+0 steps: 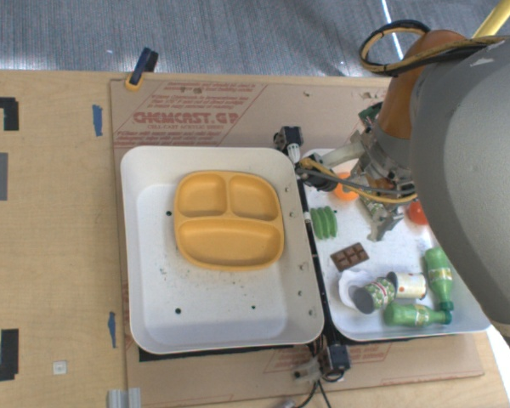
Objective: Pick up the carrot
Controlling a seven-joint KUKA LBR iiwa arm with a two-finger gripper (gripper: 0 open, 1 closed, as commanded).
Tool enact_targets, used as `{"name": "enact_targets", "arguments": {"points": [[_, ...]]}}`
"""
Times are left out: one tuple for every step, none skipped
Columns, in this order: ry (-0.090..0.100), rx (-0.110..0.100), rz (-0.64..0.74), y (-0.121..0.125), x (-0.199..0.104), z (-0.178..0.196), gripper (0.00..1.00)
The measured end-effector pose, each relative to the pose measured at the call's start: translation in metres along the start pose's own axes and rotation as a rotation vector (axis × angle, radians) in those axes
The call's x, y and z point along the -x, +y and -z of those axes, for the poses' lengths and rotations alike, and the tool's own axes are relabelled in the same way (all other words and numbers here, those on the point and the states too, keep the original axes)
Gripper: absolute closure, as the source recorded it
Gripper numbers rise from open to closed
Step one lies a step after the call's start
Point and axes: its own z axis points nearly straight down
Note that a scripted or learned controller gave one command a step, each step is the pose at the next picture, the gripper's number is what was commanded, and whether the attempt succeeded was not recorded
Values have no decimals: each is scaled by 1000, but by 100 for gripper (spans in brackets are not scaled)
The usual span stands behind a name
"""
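Currently, camera view:
Gripper (pixel 384 219): low over the right bin (pixel 467 321), fingers pointing down; whether they are spread or pressed together cannot be told, and nothing shows between them.
Carrot (pixel 347 189): an orange piece just to the gripper's left and a little above, partly hidden by wrist and cables (pixel 365 195); likely the target.
Neighbours: green ridged piece (pixel 325 223) left, chocolate bar (pixel 350 256) below-left, orange-red piece (pixel 417 214) right.
Technique: shift left, centre over the carrot, close across its narrow width, lift straight.
Risk: cables obscure alignment; the bin wall sits close.
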Motion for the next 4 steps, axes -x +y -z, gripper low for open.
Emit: {"name": "enact_targets", "arguments": {"points": [[2,0,42,-9,-29,0,0],[-3,-2,-12,-12,22,0,0],[-1,-1,5,20,25,0,0],[0,0,7,26,8,0,0]]}}
